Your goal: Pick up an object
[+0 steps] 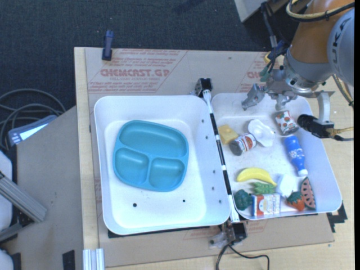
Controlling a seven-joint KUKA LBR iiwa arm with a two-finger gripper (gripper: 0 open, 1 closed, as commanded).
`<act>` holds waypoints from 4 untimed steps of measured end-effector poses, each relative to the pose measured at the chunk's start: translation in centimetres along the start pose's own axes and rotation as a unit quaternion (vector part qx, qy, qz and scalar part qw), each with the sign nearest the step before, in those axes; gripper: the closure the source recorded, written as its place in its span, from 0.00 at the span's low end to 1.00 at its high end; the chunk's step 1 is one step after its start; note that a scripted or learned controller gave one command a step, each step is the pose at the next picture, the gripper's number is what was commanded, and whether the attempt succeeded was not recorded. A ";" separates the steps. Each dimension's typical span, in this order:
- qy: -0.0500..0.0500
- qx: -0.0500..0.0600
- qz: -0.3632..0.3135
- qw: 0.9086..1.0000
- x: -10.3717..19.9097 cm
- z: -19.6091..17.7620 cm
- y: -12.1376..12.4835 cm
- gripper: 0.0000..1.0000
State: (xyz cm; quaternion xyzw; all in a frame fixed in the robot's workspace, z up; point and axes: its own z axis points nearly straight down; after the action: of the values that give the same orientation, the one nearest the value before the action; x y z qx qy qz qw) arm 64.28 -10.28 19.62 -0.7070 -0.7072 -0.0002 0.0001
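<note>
My gripper (265, 100) hangs over the far end of the right bin (332, 180), its two fingers spread open with nothing between them. Just below it lie a white crumpled object (262, 133) and a small red and white carton (284, 121). A can (243, 144) lies next to a yellow lump (227, 133) by the bin's left wall. A blue bottle (295, 154) lies toward the right. Nearer the front are a banana (256, 176), a broccoli (243, 198), a juice carton (265, 205) and a watermelon slice (307, 192).
The left bin (107, 196) holds a blue divided plate (151, 154). A black cable and connector (315, 125) hang off the arm over the right bin's far right rim. Cardboard sheet (135, 72) lies under both bins.
</note>
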 end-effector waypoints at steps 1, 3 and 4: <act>0.000 -0.006 0.000 1.000 0.7 10.7 -2.7 0.00; 0.001 -0.003 0.000 1.000 -0.1 10.6 -5.1 0.00; 0.000 0.001 0.001 1.000 -0.9 11.2 -10.2 0.00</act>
State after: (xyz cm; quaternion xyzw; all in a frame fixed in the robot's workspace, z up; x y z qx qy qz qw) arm 54.11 -11.22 8.43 -0.7075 -0.7067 0.0004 0.0009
